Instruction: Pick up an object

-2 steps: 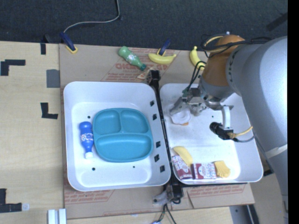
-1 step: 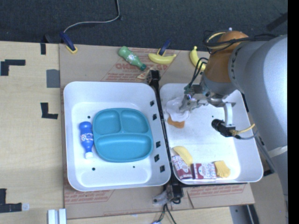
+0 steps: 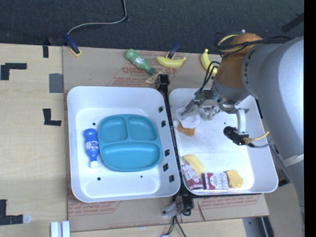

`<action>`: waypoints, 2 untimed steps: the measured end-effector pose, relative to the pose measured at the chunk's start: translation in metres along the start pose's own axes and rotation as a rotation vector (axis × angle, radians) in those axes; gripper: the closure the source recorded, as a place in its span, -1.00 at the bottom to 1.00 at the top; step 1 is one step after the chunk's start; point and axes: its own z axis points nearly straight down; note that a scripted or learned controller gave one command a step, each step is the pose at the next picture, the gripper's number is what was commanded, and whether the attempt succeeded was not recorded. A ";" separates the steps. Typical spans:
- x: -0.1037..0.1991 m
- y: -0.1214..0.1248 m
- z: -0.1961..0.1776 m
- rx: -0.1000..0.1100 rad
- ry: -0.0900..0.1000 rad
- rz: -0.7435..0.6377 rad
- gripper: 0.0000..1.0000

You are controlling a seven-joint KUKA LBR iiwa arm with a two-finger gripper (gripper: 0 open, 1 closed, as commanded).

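Camera view puts our tool (image 3: 197,107) low in the right bin (image 3: 256,181), near its upper left corner and close to the divider between the two bins. We cannot tell how the tool is set, because the grey metal blurs together with a pale, whitish object (image 3: 191,117) right under it. Just below that sits a small orange piece (image 3: 186,129), touching or nearly touching the pale object; we judge this pair to be the nearest candidate, lying directly beneath the tool and slightly toward the bin's near side. Neither shows a clear long axis.

Farther toward the near edge lie a yellow banana-like piece (image 3: 193,164), slanted, then a red and white packet (image 3: 201,181) whose print is too small to read, and a yellow chunk (image 3: 234,178) beside it.

Across the divider, the left bin (image 3: 79,102) holds a blue divided plate (image 3: 130,142) with a blue bottle (image 3: 91,147) alongside its left edge, upright in the picture's sense; its label is unreadable.

Beyond the bins, on the worktop (image 3: 29,147), rest a green bottle (image 3: 139,61) and two bananas (image 3: 171,61). The cardboard under the bins carries reddish print we cannot make out.
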 end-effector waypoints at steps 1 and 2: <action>0.006 -0.025 0.013 0.006 0.002 0.002 -1.00; 0.007 -0.024 0.001 0.004 0.004 0.002 1.00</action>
